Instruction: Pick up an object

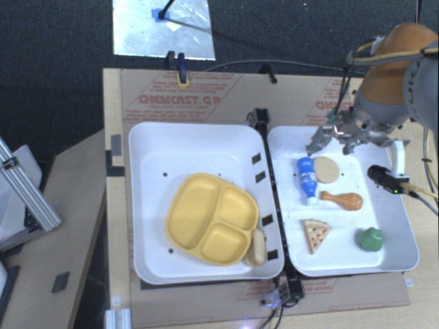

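1. The hand (336, 140) hangs over the far part of the right bin (394, 252), at the end of the grey arm (398, 67) that comes in from the right.
2. Its two fingers (319, 142) are spread apart with open space between them; nothing sits in that gap and the hand grips nothing.
3. Just below the fingers lies a blue bottle (306, 177) with a white cap, lengthwise in the bin, close to the hand but apart from it.
4. A round tan cookie (328, 169) lies touching the bottle's right side.
5. A drumstick (341, 200) lies near the bottle's cap end, toward the middle of the bin.
6. A pizza slice (315, 234) and a green ball-like thing (371, 239) lie nearer the front edge, well apart from the hand.
7. The left bin (147, 184) holds a yellow divided tray (212, 218), with a small bread roll (257, 246) leaning at its right corner.
8. Both bins stand side by side on a board on the tabletop (79, 184).
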Robot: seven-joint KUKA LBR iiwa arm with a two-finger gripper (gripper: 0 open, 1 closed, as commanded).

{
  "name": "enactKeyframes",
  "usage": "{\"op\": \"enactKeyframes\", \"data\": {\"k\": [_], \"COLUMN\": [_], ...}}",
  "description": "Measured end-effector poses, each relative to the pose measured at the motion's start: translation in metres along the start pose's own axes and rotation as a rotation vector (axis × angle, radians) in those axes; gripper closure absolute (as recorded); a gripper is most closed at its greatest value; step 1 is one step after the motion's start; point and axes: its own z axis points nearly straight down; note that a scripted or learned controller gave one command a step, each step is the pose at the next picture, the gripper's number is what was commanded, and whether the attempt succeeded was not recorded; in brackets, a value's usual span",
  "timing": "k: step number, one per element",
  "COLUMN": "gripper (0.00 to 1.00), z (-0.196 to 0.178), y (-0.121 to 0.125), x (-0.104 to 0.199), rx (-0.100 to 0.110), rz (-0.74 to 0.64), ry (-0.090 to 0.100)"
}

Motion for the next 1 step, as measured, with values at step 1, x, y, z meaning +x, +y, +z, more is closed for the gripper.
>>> {"op": "enactKeyframes", "data": {"k": [1], "gripper": [0.0], "z": [0.0514], "y": [0.0], "x": [-0.0103], "rx": [-0.003], "rz": [0.002], "ry": [-0.001]}}
